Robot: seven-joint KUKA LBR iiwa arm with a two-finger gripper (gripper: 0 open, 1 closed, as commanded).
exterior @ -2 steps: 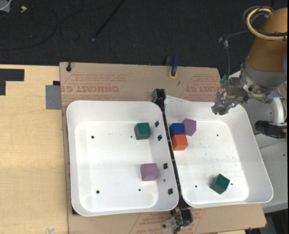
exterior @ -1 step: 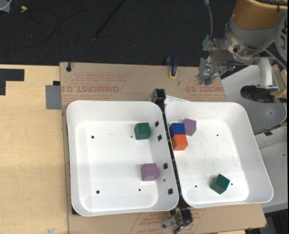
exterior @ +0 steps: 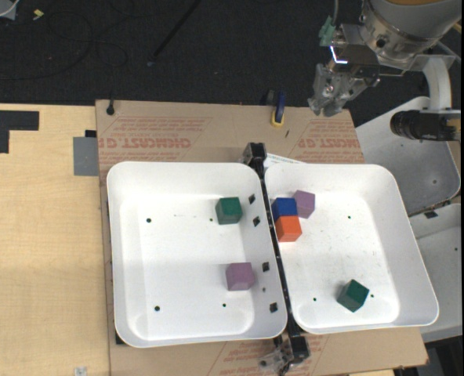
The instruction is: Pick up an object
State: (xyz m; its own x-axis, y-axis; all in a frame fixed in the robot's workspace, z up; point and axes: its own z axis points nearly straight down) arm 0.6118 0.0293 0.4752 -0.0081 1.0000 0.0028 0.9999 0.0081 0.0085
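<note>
- gripper point(exterior: 331, 100) up high, past the far edge of the right bin point(exterior: 396, 210), over the cardboard; finger state: can't tell
- nothing visibly held
- right bin: blue cube point(exterior: 284, 207), orange cube point(exterior: 288, 228) and purple cube point(exterior: 304, 203) clustered near the divider; dark green cube point(exterior: 353, 295) near front
- left bin point(exterior: 130, 249): green cube point(exterior: 228, 210), second purple cube point(exterior: 239, 276)

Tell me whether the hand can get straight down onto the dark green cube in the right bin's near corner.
Probably yes. The dark green cube sits alone, apart from other blocks and off the right bin's wall; the hand hangs high beyond the bins.
</note>
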